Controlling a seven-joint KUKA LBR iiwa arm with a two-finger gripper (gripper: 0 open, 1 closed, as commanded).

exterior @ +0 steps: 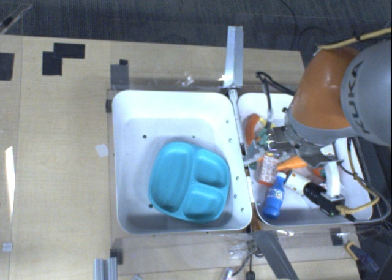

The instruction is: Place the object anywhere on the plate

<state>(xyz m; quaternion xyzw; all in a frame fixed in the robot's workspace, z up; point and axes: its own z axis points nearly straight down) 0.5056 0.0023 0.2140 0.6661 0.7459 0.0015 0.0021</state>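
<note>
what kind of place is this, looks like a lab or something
Most likely a robotics lab or test cell. A grey and orange arm reaches over two white bins set into a wooden bench, one bearing a blue divided plate, the other small mixed items such as a blue bottle. Loose cables lie nearby.

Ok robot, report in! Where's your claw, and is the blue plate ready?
Gripper low over right bin, among clutter. Blue plate in left bin, nothing on it. Blue bottle near the gripper.
</note>
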